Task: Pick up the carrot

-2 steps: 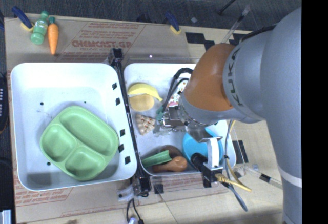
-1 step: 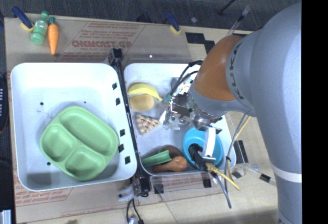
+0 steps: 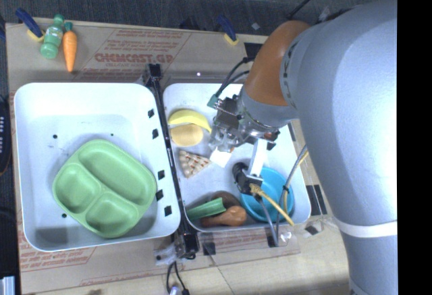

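We find the carrot [image 3: 69, 49] untouched on the worktop [image 3: 135, 50] at upper left of the frame, outside both bins, while the tool [image 3: 226, 140] hovers over the right bin [image 3: 202, 92]. Its grip we cannot tell; the pick is not yet done.

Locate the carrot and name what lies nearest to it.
The carrot lies outside the bins, on the board at upper left, beside a green bottle.

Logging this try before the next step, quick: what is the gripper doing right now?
Gripper: low in the right bin, beside the yellow item; open or shut cannot be told, and nothing is seen held.
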Motion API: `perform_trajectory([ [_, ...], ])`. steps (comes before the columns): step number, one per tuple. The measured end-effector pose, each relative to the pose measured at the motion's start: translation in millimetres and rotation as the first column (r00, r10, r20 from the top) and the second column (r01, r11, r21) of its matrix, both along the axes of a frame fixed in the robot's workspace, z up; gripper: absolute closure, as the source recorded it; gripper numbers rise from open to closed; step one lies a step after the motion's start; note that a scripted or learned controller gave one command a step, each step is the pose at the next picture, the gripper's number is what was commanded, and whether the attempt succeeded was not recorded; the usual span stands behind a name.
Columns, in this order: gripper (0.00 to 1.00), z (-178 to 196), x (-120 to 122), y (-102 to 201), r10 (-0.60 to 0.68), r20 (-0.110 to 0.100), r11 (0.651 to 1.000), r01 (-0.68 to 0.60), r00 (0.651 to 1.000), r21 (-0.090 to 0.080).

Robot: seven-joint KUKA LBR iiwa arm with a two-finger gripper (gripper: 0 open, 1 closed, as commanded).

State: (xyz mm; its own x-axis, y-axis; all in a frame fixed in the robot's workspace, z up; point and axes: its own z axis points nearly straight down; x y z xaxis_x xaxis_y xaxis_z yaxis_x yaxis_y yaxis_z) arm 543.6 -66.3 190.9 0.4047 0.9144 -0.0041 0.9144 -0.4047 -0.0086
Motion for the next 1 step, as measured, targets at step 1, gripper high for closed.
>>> perform_trajectory([
  [1,0.0,-0.2,-0.2,0.3,0.0,-0.001,1.0,0.0,1.0,0.001],
])
